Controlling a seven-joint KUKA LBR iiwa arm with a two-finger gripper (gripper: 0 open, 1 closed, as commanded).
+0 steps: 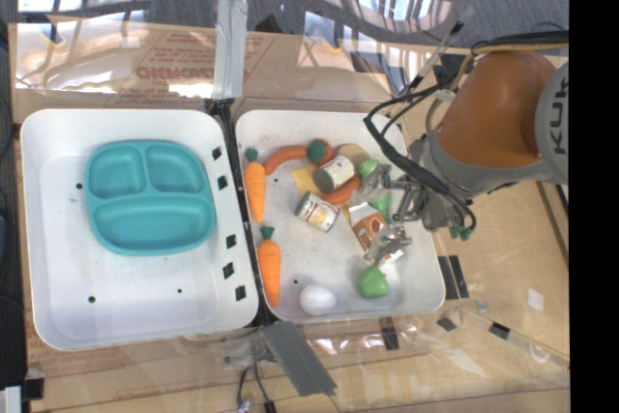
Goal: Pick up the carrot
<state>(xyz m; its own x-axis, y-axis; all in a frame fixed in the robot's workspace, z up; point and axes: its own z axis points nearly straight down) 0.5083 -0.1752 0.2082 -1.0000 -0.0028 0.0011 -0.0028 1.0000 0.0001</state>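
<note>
1. Bench (503, 343) under me looks like brown board with a shiny clear sheet on it, and black tape bits are stuck near the bins. Dark grey carpet lies behind it.
2. Two white bins sit side by side. The left bin (58, 305) holds a teal tray (148, 195) with three parts.
3. Red print runs across the cardboard (169, 63) behind the left bin, but I cannot read it. White letters "KU" show on my arm (503, 111).
4. The right bin (421, 280) is full of toy food. Two small cans (334, 175) have labels too tiny to read.
5. Two carrots lie by its left wall: one carrot (254, 191) higher up, the other carrot (269, 268) lower down.
6. My gripper (390, 237) hangs over the right side of that bin, well apart from both carrots. I cannot tell how wide it is or if it has anything.
</note>
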